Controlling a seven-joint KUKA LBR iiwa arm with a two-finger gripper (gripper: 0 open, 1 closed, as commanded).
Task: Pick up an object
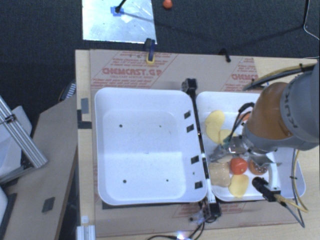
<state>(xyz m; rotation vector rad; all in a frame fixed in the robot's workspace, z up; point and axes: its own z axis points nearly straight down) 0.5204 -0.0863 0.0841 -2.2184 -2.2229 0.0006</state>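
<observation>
The right white bin holds several small objects. A pale yellow piece lies at its left, a red round one near the front, a beige lump beside it, and a yellow piece at the front rim. A small orange-brown thing peeks out to the right of the red one. My gripper hangs low over the bin's left half, between the pale yellow piece and the beige lump, its metal tip close to both. The grey and orange wrist hides the bin's right half.
The left white bin sits beside the right one, with black clips along the shared rim. A metal sheet and a small orange ball lie on the dark floor beyond the bench. Cables trail at the front right.
</observation>
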